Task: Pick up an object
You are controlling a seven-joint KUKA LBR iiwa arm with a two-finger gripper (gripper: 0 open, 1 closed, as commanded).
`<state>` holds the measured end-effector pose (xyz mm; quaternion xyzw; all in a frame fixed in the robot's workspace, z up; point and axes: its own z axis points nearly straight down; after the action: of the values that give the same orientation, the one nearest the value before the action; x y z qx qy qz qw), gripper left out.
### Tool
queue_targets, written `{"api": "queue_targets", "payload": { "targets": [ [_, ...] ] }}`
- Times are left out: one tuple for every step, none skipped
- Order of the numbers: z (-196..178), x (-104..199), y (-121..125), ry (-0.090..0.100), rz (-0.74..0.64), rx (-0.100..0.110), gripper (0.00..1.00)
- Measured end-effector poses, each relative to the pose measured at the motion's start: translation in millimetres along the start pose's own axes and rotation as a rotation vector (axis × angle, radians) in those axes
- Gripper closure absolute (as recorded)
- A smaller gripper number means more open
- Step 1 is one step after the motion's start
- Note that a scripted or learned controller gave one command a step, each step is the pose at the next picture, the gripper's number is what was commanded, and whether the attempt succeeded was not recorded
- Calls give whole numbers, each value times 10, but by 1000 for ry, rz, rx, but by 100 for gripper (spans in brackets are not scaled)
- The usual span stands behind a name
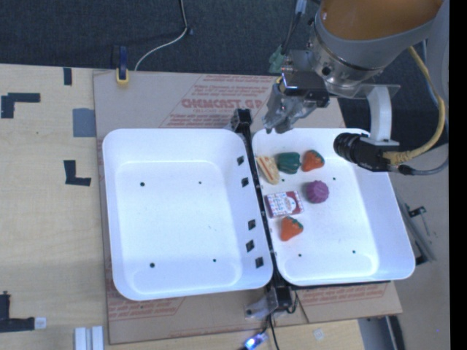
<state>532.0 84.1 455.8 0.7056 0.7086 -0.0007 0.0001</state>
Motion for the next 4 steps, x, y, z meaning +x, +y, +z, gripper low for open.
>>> {"api": "queue_targets", "payload": {
  "targets": [
    [-376, 313, 148, 0, 2, -1, 100],
    [1207, 112, -519, -5, 6, 25, 100],
    [1053, 126, -466, -3, 3, 12, 100],
    [517, 479, -369, 1, 0, -1, 100]
  ]
}}
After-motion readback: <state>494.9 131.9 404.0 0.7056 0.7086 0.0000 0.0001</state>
